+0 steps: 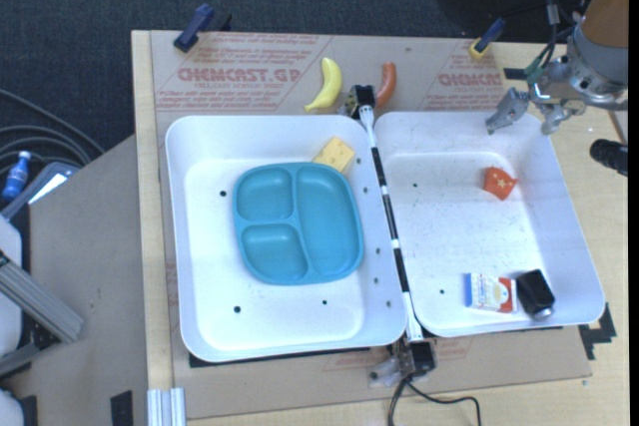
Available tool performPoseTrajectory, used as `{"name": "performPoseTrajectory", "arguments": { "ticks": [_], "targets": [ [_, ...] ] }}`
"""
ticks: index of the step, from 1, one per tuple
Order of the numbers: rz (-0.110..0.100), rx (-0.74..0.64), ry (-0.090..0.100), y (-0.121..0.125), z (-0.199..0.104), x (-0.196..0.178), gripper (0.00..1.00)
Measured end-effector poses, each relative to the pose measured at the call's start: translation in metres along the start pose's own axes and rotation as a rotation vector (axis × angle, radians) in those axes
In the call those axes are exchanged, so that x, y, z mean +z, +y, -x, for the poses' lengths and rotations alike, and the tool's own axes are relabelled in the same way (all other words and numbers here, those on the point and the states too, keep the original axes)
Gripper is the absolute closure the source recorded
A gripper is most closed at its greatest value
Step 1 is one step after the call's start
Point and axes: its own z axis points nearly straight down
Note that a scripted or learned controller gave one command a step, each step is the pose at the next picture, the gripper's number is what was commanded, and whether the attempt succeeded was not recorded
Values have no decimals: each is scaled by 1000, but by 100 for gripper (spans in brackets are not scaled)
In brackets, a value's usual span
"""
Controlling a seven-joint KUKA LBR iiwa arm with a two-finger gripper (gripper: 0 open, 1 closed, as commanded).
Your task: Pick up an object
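Your claw (526, 111) hangs over the right bin's (559, 175) far rim, fingers spread wide, nothing between them. The small orange block (499, 183) sits below it in the bin, too compact to read a long axis. Near the front edge, a flat packet (488, 293) lies crosswise, touching a black object (535, 293). The left bin (200, 294) holds a blue divided plate (298, 221) and a yellow block (334, 155), partly hidden behind the plate. Open floor mid-bin.
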Motion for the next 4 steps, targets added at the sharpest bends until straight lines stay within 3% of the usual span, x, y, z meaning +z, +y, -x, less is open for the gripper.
{"name": "performPoseTrajectory", "arguments": {
  "ticks": [1,2,3,4],
  "targets": [
    [-9,-4,16,-1,15,109,0],
    [-1,-5,4,0,18,97,100],
    [-1,-6,8,1,16,97,0],
    [-11,-5,17,7,15,105,0]
  ]
}}
